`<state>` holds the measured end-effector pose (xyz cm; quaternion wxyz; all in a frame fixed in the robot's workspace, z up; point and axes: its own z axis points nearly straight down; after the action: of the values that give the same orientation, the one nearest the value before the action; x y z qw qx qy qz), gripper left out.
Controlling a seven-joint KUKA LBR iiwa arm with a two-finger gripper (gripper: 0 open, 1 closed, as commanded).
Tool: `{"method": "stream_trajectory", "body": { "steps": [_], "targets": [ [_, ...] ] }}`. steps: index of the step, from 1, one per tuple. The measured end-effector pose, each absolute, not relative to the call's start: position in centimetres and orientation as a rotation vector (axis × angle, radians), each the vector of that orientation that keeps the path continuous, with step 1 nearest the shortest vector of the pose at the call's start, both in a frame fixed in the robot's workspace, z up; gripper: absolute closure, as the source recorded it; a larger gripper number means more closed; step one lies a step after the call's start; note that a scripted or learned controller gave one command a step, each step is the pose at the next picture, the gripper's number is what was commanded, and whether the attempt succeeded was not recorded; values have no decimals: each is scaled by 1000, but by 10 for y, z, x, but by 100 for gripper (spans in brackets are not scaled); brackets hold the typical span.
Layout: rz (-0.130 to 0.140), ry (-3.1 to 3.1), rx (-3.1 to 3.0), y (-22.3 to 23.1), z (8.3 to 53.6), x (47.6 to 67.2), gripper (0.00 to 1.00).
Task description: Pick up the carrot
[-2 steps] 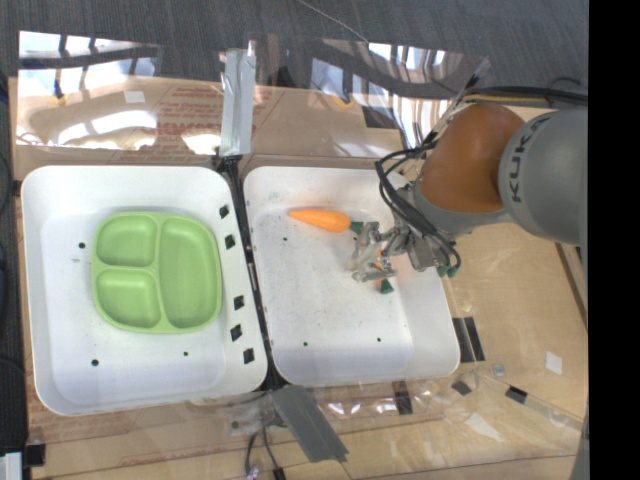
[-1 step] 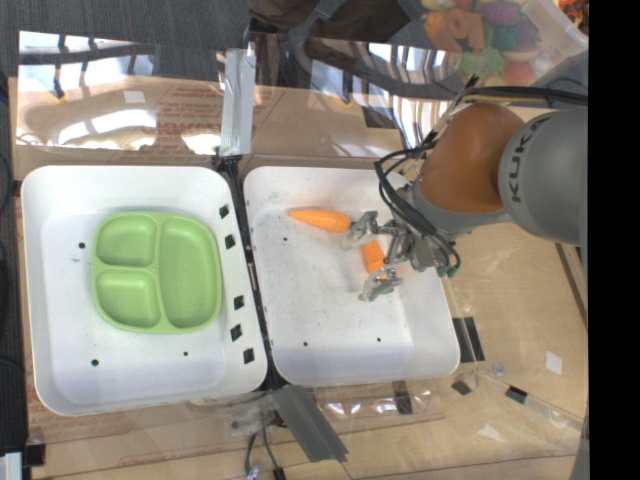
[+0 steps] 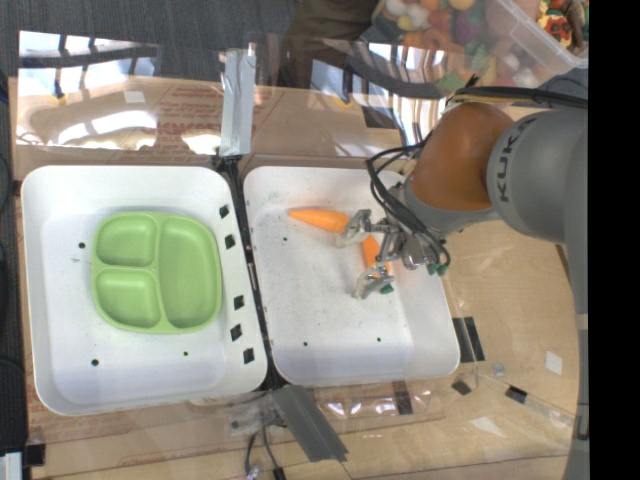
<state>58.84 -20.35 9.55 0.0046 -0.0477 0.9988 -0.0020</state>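
An orange carrot point(image 3: 318, 219) lies on the floor of the right bin point(image 3: 330, 353), in its upper part, pointing left-right. My gripper point(image 3: 362, 259) hangs low over the same bin, just right of the carrot, and stands open. One finger point(image 3: 355, 227) is close to the carrot's right end and the other finger point(image 3: 372, 287) is lower down. A second, smaller orange piece point(image 3: 371, 250) shows in the gap between the fingers. Neither finger is pressed against it.
The left bin point(image 3: 60, 368) holds a green three-compartment plate point(image 3: 158, 271). The arm's orange band and grey wrist point(image 3: 470, 158) overhang the right bin's upper right corner, with black cables looping there. A clear tub of toys point(image 3: 480, 8) stands behind the bench.
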Motion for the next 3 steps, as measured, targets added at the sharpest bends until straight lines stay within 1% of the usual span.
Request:
{"method": "stream_trajectory", "body": {
  "steps": [1,2,3],
  "targets": [
    [-9,3123,-161,-202,107,591,100],
    [-11,3118,-171,-200,118,592,100],
    [-4,3122,-286,-209,182,628,100]
  ]
}}
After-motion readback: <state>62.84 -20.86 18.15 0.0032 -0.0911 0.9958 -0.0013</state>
